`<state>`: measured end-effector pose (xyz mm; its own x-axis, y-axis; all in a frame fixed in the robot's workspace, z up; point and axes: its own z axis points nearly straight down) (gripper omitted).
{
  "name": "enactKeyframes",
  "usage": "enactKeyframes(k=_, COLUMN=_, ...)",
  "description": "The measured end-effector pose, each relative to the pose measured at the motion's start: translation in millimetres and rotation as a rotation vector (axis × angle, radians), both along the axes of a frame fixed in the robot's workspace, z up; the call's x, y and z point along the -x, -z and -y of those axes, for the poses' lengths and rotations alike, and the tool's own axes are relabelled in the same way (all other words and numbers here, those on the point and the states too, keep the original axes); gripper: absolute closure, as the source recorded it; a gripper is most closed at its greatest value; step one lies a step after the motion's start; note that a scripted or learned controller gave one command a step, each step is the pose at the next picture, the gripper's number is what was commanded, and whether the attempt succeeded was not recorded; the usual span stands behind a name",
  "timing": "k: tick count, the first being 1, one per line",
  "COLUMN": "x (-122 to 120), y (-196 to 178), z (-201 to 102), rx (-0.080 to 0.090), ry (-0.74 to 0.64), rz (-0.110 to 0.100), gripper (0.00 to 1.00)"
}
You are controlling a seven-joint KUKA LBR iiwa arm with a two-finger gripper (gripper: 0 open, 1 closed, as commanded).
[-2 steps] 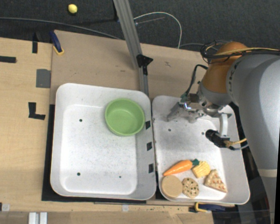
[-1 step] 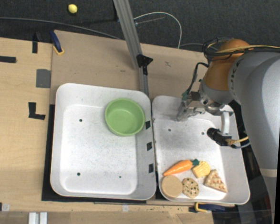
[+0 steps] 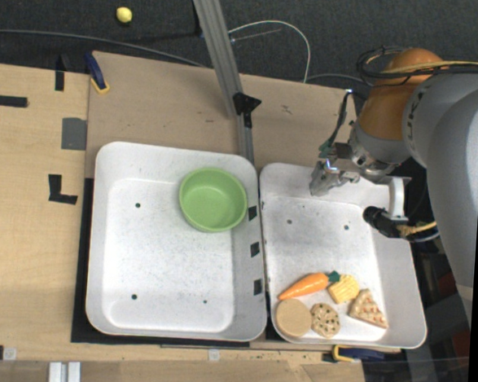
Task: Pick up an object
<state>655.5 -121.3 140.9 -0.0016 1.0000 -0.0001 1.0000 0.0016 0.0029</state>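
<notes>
Camera view, looking down at a slant on the counter (image 3: 171,108). It's light brown wood w/ bits of black tape on its left side. Two white bins sit side by side on it, touching in the middle.

Left bin (image 3: 113,243): a green bowl (image 3: 213,199) sits upright near the top right corner. It's round & looks empty inside.

Right bin (image 3: 397,271): the toy food is all bunched up at the bottom edge. An orange carrot (image 3: 302,286) w/ a green top lies tilted, pointing down-left. Just right of it is a yellow corn piece (image 3: 343,287), touching the carrot's green end. Right of the corn is a pizza slice (image 3: 369,309). Below the carrot is a tan round disc (image 3: 292,318), & beside that a choc-chip cookie (image 3: 325,319). These 5 things are close together, some touching.

The arm (image 3: 440,118) comes in from the right, big & grey w/ an orange part up top. Its end effector (image 3: 328,178) hangs over the top left corner of the right bin, well apart from the food pile. Nothing is between its tips. Can't tell if the tips are apart or together, too small & blurry.

A grey metal pole (image 3: 220,46) slants down from the top to where the bins meet. A small yellow ball (image 3: 124,14) lies on the dark floor at top left, off the counter.
</notes>
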Motion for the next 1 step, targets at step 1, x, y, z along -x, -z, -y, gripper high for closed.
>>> enactKeyframes(k=1, x=1.8, y=-46.3, z=-0.4, rx=0.000, ry=0.000, rz=0.000, gripper=1.00)
